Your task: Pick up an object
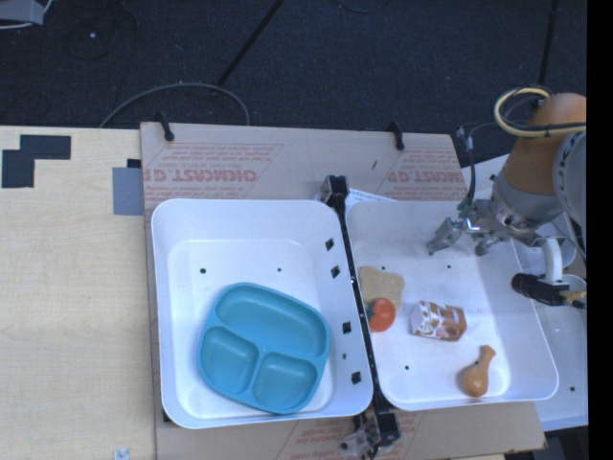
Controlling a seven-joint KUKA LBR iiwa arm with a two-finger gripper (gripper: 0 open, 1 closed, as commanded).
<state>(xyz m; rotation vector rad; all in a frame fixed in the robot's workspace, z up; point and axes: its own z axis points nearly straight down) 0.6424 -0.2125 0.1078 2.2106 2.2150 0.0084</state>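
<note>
Likely candidate for the pick: the brown-and-white packet (438, 321), lying flat near the middle of the right bin (536, 372), at about six o'clock from the gripper (462, 240) and well apart from it. Nothing between the fingers; seemingly spread wide, though small and blurred at this slant.

Could slip or crumple if pinched along its length, being soft-looking and low. Could also get nudged toward nine o'clock into the tomato (381, 314) close by, so that the fingers shut on two things or on none. Could scrape the bin floor on too deep a descent.

Long axis running roughly nine to three o'clock, dipping a little toward four; no clear front end readable. Best spanned across the short side, fingers lined up twelve to six.

Outward: bread slice (380, 284) touching the tomato at its twelve o'clock; a tan drumstick (477, 372) at the packet's five o'clock, thin end toward one. Beyond the divider, at nine o'clock, a blue plate (263, 346) in the left bin (177, 228).
</note>
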